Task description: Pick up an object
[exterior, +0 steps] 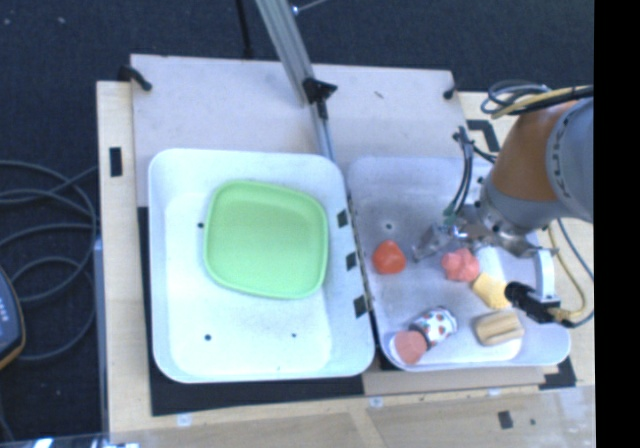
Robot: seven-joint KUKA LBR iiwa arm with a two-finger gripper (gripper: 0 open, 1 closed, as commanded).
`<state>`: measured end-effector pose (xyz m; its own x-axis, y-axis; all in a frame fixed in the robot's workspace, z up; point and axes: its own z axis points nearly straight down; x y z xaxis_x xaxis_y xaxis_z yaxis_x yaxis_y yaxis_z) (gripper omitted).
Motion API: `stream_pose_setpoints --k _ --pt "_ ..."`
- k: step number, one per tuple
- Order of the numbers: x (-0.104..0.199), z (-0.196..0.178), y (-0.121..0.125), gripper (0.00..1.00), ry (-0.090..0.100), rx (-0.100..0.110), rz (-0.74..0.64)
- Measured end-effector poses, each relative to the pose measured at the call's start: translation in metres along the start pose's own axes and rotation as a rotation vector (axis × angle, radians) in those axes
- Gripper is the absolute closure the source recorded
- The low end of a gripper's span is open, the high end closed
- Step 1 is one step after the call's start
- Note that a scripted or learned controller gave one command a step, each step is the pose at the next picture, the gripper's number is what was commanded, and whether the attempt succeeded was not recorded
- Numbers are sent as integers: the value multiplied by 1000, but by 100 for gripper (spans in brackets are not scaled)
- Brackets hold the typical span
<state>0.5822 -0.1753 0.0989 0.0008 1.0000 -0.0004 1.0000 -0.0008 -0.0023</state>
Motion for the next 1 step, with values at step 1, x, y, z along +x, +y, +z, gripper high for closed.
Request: stream_pose_setpoints --k 1 --pt "0 -13 1 100 1 -5 1"
